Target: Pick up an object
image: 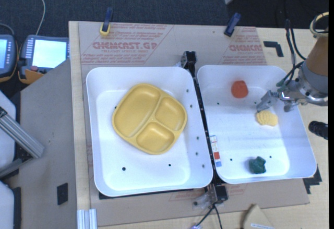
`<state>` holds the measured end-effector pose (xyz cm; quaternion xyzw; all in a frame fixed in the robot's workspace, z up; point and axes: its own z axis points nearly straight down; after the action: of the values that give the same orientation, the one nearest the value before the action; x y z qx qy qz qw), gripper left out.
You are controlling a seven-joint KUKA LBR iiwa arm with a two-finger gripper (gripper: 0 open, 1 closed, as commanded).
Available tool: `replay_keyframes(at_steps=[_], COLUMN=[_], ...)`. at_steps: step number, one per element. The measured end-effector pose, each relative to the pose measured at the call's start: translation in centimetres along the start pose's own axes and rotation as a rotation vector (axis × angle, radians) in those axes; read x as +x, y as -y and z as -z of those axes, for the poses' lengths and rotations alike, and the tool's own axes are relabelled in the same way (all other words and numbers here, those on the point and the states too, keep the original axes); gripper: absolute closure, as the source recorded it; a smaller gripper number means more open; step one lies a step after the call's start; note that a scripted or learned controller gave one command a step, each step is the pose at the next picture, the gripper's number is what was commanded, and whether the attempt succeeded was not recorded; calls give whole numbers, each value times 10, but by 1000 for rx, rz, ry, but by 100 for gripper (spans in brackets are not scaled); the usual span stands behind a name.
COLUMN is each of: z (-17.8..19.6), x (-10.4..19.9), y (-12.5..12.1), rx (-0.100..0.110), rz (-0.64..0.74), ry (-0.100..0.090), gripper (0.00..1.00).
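My gripper point(275, 103) hangs over the upper right of the right bin point(297, 144), reaching in from the right. Its fingers are spread open with nothing between them. Just below it, a small pale yellow object point(267, 118) lies on the bin floor, close to the left fingertip point(264, 101). A small red round object point(239, 88) rests to the upper left of the gripper. Near the bin's front sits a dark green object point(257, 165).
The left bin point(104, 160) holds a yellow divided plate point(150, 117) with three compartments. A black divider point(200, 118) runs between the bins. Blue clamps point(232, 24) hold the cardboard at the back. Screens point(47, 53) stand at the far left.
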<state>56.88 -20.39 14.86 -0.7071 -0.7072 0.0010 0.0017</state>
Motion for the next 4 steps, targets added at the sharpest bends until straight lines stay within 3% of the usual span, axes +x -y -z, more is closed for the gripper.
replay_keyframes(at_steps=[1,2,3,4], z=[-61,-64,-53,9], x=[0,0,0,-1], y=[4,4,4,7], rx=[-2,-1,-4,-9], rz=[0,0,0,0], ry=[1,0,1,3], gripper=[0,0,100,100])
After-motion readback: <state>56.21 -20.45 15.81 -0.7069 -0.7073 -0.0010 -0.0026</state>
